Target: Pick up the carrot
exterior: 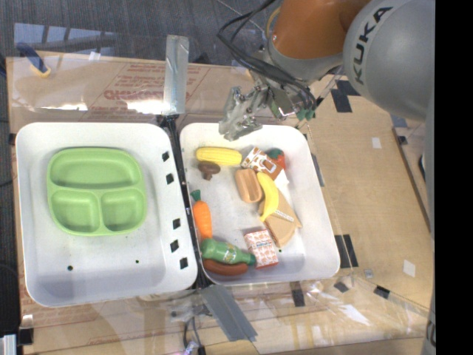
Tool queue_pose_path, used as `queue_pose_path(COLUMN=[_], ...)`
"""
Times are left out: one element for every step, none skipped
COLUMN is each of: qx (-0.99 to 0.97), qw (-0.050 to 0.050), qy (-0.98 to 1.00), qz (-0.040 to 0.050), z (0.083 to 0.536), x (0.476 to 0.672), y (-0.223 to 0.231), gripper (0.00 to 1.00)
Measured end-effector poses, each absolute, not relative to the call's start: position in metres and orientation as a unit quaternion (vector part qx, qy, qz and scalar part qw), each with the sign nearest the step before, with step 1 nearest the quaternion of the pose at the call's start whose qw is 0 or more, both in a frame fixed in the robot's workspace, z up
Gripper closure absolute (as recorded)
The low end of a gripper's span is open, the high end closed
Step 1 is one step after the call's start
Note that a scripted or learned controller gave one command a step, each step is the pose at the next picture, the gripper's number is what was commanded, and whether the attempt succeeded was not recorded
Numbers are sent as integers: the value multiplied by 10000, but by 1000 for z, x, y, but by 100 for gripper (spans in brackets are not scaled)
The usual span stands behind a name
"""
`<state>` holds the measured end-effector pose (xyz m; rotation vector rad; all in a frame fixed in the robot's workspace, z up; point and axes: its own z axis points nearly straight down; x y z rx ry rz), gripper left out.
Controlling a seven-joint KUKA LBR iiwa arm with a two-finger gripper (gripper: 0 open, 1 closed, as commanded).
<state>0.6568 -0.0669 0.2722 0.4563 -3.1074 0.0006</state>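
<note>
Carrot (202,217) against right bin's (319,220) left wall; tool (238,121) spread, over far rim

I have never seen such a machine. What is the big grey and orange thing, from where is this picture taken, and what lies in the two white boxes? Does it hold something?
The grey and orange thing is a robot arm, reaching in from the right. One camera above the bench looks down at a slant. At the arm's end is a two-finger gripper, above the back edge of the right bin; nothing is between its fingers. The left bin holds a green divided tray. The right bin holds toy food: a carrot near its left wall, a corn cob, a banana and other pieces. The carrot lies untouched.
</note>
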Motion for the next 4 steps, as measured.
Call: queue_pose_path(qx=[2322, 2243, 3559, 3072], qw=[-51, 6, -27, 35], qy=[-9727, -9745, -9345, -9516], qz=[15, -6, 20, -24], z=[348, 295, 333, 232], x=[658, 630, 618, 639], y=[-56, -49, -135, -140], gripper=[100, 100, 100, 100])
